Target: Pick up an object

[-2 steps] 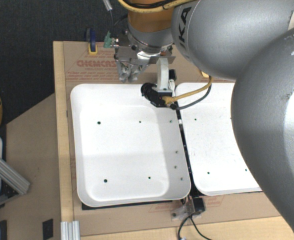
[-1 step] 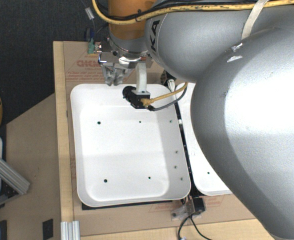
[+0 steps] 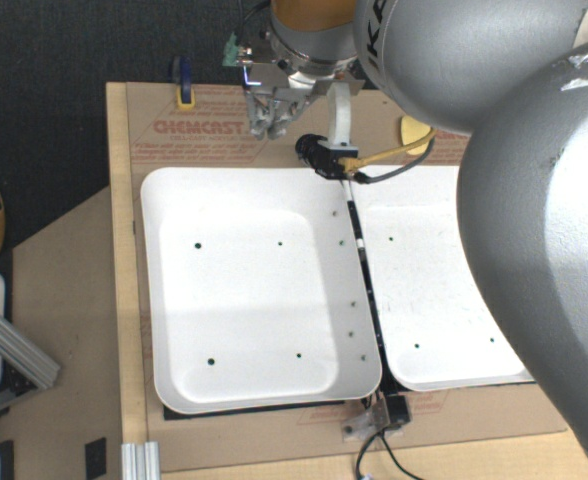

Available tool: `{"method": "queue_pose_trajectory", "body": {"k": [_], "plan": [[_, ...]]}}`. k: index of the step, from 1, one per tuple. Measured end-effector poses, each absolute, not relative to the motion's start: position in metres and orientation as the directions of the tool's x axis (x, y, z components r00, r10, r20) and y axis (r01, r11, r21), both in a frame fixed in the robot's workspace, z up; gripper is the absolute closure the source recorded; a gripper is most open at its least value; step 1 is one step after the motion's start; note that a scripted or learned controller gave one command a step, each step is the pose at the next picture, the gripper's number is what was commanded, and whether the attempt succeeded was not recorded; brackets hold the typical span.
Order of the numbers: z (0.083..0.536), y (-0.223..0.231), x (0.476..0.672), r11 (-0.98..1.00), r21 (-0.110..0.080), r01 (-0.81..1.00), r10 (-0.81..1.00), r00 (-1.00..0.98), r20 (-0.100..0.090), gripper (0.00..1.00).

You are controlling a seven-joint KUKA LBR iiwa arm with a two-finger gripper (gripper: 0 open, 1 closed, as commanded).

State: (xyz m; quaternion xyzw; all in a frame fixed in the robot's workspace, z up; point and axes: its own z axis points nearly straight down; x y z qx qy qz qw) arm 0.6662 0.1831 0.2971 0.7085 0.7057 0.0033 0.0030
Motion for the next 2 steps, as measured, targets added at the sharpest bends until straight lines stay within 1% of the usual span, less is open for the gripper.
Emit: {"method": "queue_pose_trajectory", "body": {"k": [1,2], "plan": [[0.335,0.133,0.667,-0.004,0.007,1.000,1.000,0.004,0.000,1.00],[0.267,0.208,0.664,0.007,-0.008,1.000,1.000,-0.007,0.001,1.00]]}}
